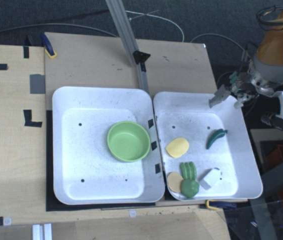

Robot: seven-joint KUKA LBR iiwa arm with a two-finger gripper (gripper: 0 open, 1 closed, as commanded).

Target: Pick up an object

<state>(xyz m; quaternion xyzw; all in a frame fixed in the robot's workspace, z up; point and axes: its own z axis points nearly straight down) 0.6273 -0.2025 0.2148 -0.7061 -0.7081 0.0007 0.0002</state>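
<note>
Gripper (227, 95) hovers near bin corner, apart from green pepper (215, 137).

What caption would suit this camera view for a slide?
Grey arm's tool above the right white bin's far corner; round green plastic bowl sits in the left white bin.

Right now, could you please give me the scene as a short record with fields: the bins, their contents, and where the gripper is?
left bin: one green bowl, upright
right bin: yellow oval piece, dark green pepper-like piece, green leafy toy, pale round piece, small grey-white block
gripper: above the right bin's far right corner, nothing seen between its fingers
arm: orange band at the right edge
</note>
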